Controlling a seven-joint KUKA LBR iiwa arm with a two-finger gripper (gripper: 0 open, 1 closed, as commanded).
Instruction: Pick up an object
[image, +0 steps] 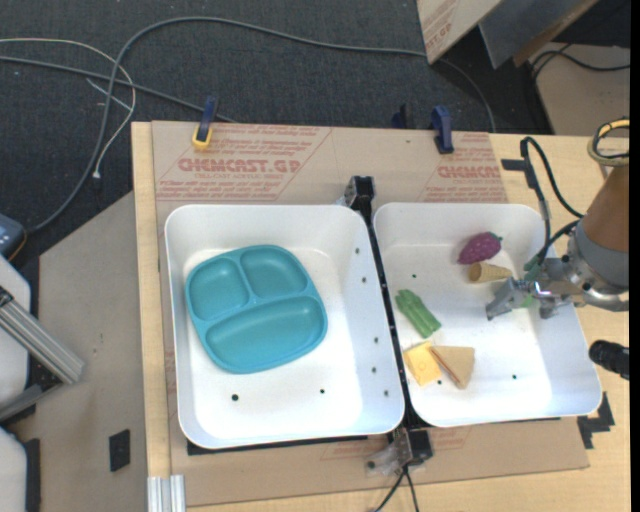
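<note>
my gripper (505, 298) hangs over the right bin (560, 385), near its right wall; i cannot tell its state. just beside it, toward the far wall, lie a tan cone (490, 271) and purple grapes (480, 247). a green pickle (418, 312) and sandwich pieces (442, 364) lie nearer the bin's left wall.

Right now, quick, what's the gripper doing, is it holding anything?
Gripper: low over the right bin, beside the tan cone and purple grapes; nothing seen held, and whether it is open or shut cannot be told.
</note>
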